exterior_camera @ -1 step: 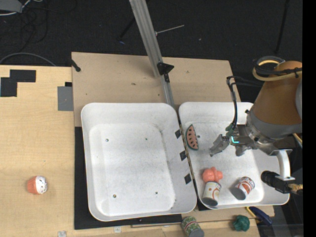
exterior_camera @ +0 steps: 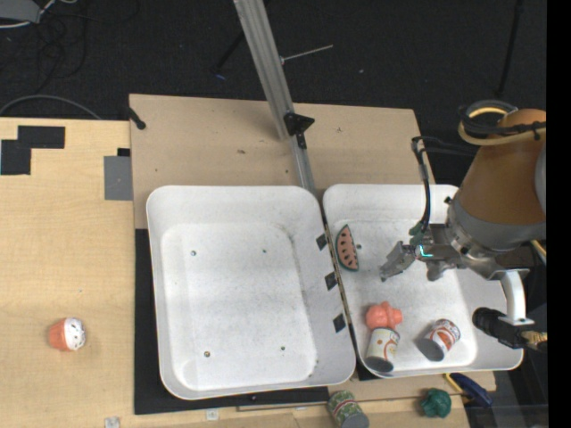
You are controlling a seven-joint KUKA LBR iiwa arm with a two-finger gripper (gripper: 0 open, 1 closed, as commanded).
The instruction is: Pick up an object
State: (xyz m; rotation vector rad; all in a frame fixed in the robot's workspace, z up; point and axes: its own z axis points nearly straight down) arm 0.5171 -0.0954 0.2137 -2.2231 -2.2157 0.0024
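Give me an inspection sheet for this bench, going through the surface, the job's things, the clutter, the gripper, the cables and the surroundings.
Surface: two shallow white bins side by side, left bin and right bin, on a tan board.
Job's things: in the right bin, a watermelon slice by the left wall, a pink-orange toy, a can and a second can, both lying down near the front.
Clutter: an orange and white ball on the wooden table at left; a green object and a dark can in front of the bins.
Gripper: gripper over the right bin, nothing seen between its fingers.
Cables: dark cable along the arm.
Surroundings: slanted metal rail, dark floor.
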